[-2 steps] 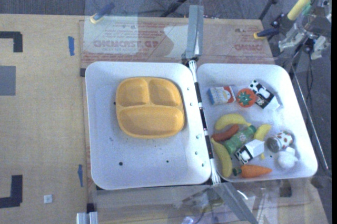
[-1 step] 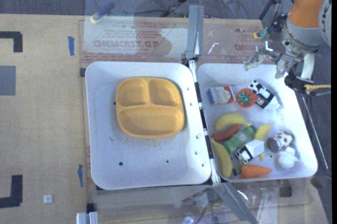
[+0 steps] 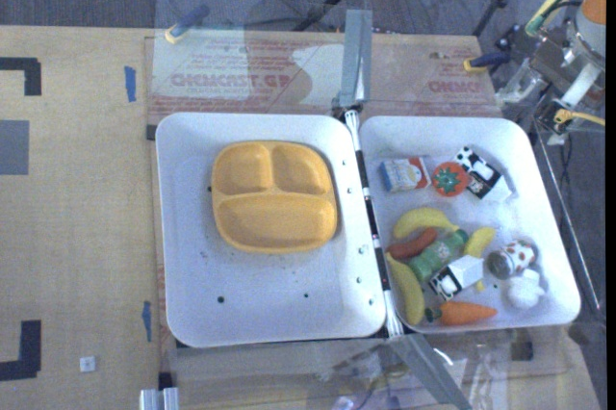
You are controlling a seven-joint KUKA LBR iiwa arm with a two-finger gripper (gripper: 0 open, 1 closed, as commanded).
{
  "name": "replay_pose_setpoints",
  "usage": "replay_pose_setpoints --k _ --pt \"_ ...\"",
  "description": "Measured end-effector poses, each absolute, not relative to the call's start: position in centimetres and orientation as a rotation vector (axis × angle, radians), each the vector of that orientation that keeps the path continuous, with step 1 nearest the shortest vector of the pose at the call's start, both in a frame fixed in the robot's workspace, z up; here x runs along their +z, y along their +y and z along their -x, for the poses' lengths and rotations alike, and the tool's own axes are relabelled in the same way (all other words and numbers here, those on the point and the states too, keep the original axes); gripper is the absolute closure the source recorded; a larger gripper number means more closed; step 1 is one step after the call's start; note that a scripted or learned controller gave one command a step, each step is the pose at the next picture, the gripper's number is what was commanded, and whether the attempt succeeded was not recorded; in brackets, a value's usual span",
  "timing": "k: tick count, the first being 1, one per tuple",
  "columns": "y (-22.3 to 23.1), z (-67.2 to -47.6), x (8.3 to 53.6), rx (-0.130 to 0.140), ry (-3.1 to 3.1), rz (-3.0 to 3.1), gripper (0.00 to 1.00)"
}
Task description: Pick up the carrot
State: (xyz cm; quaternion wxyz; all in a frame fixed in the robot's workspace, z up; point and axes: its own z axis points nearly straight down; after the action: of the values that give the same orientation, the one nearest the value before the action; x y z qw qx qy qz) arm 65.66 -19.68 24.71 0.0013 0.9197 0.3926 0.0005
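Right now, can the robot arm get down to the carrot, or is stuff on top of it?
Probably yes. The carrot lies uncovered at the near edge of the right bin, with nothing on top of it. A banana and a small box crowd it closely, so the fingers have little room.

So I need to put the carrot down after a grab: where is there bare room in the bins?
Left bin: bare floor around the yellow divided plate, widest below it. Right bin: crowded from centre to the near edge, where the carrot lies by a banana; a bare strip along its top wall.
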Motion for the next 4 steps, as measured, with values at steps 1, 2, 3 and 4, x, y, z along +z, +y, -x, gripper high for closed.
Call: replay_pose_setpoints --k 1,2,3,4 --pt "-21.6 -64.6 30.8 0.0 0.656 -3.071 0.0" --pt "-22.3 -64.3 32.6 0.0 0.363 -3.119 0.0" --pt "-15.6 -63.5 19.5 -0.004 0.527 -3.1 0.0" --pt "-10.4 -61.5 9.2 -0.003 0.317 -3.128 0.0"
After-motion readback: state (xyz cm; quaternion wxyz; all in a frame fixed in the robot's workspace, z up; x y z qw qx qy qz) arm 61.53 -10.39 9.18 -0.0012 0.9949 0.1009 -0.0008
